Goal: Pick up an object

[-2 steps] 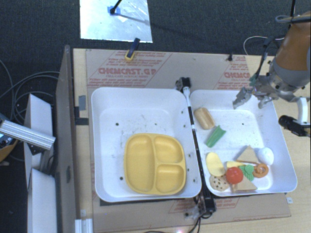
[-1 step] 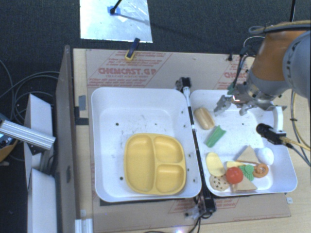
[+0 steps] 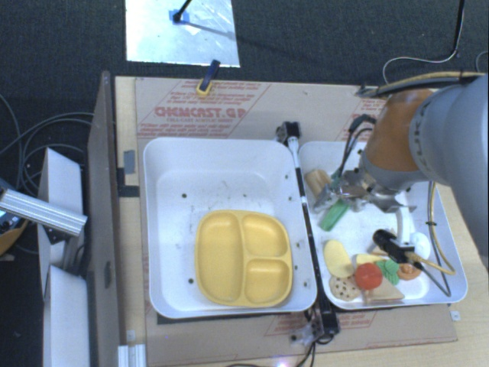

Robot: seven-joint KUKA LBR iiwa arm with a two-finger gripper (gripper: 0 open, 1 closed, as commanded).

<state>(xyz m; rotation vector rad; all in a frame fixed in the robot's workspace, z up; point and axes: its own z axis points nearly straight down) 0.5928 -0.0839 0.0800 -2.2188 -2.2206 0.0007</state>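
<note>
The green object (image 3: pixel 334 215), long and stick-like, is found in the right bin (image 3: pixel 451 270), near its left wall, lying at a slant just below the pincer (image 3: pixel 340 196). The pincer is lowered over its upper end, seemingly to take it from above, but whether it is spread or closed cannot be told. The other toy foods are heaped toward the bin's near end, so this piece is left free. A yellow divided tray (image 3: pixel 244 257) is seated in the left bin (image 3: pixel 176 205).
</note>
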